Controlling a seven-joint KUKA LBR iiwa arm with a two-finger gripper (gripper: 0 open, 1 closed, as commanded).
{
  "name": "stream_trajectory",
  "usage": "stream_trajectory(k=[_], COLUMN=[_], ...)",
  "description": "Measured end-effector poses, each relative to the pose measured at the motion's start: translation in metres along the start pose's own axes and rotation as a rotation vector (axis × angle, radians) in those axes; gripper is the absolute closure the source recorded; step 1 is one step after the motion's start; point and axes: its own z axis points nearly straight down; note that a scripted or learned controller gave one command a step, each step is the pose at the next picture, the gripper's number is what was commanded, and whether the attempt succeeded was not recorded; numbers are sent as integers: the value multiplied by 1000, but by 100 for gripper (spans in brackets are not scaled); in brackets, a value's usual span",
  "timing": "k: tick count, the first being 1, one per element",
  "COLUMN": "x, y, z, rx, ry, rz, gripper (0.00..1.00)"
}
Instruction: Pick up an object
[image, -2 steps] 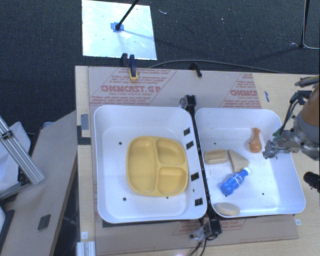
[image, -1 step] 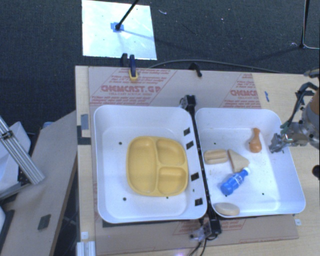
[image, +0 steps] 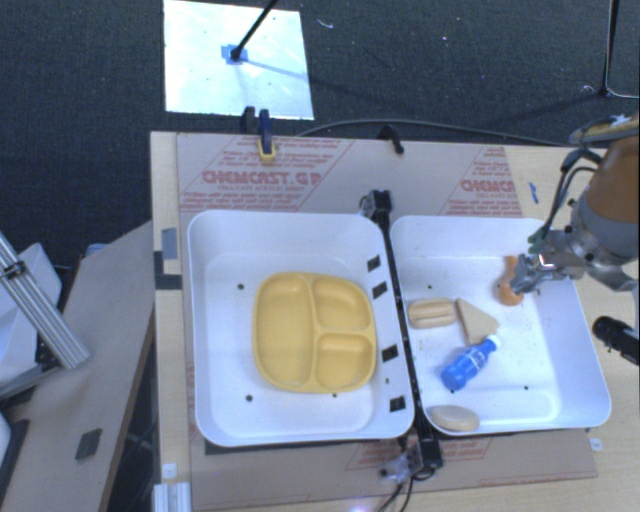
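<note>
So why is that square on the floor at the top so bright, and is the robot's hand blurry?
In the camera view, the pale sheet on the dark floor catches light and looks washed out; the white bins are evenly lit with only soft shadows; the tool by the orange object looks a bit smeared, so its details are hard to make out.

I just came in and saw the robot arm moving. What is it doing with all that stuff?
The robot arm reaches in from the right, and its claw is down in the right bin, right by a small orange object. I cannot tell if it has grabbed it. Also in that bin lie a hot dog bun, a tan wedge, a blue bottle and a beige oval piece. The left bin holds a yellow divided plate.
</note>
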Motion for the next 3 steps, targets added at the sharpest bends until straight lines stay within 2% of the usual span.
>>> stream_trajectory(k=[2,3], x=[88,137], y=[21,27], z=[-12,-2], rx=[1,2], ry=[1,2], rz=[-2,-2], gripper=[100,100])
